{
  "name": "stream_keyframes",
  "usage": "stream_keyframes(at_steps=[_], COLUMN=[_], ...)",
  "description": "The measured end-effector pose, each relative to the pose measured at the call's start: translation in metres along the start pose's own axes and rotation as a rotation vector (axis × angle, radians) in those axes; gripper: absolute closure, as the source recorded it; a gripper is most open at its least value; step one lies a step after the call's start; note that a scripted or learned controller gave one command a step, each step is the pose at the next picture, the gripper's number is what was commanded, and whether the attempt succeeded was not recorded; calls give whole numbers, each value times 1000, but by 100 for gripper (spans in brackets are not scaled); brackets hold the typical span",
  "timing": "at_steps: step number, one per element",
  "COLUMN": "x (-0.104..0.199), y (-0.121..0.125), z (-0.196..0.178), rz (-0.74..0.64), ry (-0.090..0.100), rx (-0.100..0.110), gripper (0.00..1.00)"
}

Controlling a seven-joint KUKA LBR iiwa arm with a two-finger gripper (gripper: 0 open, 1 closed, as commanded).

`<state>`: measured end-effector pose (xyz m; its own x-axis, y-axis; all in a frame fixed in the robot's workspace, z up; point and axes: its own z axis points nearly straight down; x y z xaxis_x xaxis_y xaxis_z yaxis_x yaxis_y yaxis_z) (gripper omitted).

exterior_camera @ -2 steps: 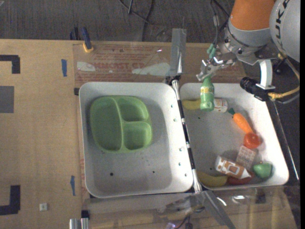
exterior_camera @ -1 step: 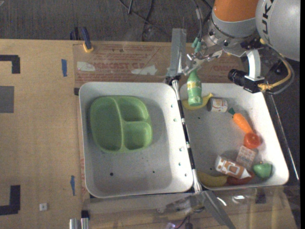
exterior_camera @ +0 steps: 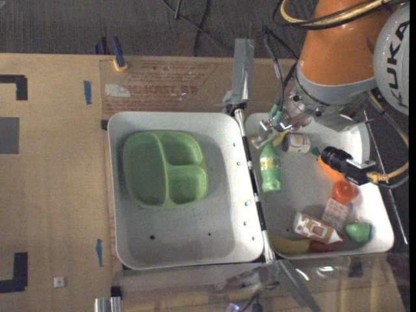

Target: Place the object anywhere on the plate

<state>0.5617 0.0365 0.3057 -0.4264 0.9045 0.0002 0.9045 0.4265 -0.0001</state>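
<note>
1. Left bin (exterior_camera: 130, 239): green plate (exterior_camera: 166, 169) with three sections sits toward 11 o'clock, nothing on it.
2. Right bin (exterior_camera: 380, 236): green bottle (exterior_camera: 270, 168) lies along the left wall at 9 o'clock; small can (exterior_camera: 299, 143) just beside it; banana (exterior_camera: 289, 244), carton (exterior_camera: 315, 227), orange piece (exterior_camera: 344, 191), green piece (exterior_camera: 359, 231) clustered at 5 o'clock.
3. Gripper (exterior_camera: 276, 127) hovers at 11 o'clock over the bottle cap; claw state cannot tell, nothing visibly held.
4. Step: likely the pick stage. Next needs a firm grab on the bottle, lift, carry toward 9 o'clock to the plate.

white arm housing (exterior_camera: 395, 51) reads "kuk"; cardboard print unreadable.
</note>
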Motion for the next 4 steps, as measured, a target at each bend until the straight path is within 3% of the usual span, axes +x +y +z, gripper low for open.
stream_keyframes(at_steps=[1,2,3,4], x=[9,-10,-31,28], y=[2,31,83,129], z=[-9,46,34,45], rz=[-225,78,114,159], ry=[-3,0,-2,-2], rx=[-4,1,-3,-4], gripper=[100,100,100,100])
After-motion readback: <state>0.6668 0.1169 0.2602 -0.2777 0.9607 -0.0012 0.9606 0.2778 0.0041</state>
